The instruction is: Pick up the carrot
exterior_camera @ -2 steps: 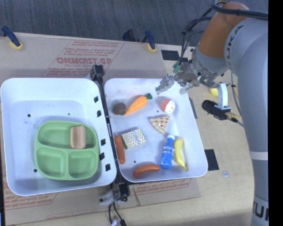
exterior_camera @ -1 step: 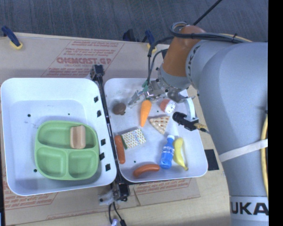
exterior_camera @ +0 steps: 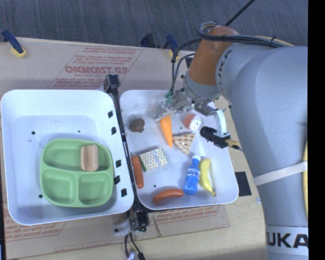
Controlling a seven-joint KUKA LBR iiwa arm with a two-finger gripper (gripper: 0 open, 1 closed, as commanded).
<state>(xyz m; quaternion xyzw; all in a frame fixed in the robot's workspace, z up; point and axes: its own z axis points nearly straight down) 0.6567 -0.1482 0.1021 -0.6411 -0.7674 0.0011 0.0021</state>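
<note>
One carrot point(exterior_camera: 166, 130) for you, lying loose in the right bin point(exterior_camera: 227, 184), between the brown ball point(exterior_camera: 137, 124) and cracker point(exterior_camera: 184, 141). Gripper point(exterior_camera: 170, 106) hangs just above its top; can't tell its state.

Pincer point(exterior_camera: 168, 108) just above carrot point(exterior_camera: 166, 131) in right bin point(exterior_camera: 227, 191)

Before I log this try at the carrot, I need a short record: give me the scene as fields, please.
target: carrot, right bin, lying free
gripper: gripper just above the carrot's top end
near carrot: brown ball to its left, waffle wedge to its right
front of right bin: blue bottle, banana, sausage
left bin: green plate with a bread slice
</note>
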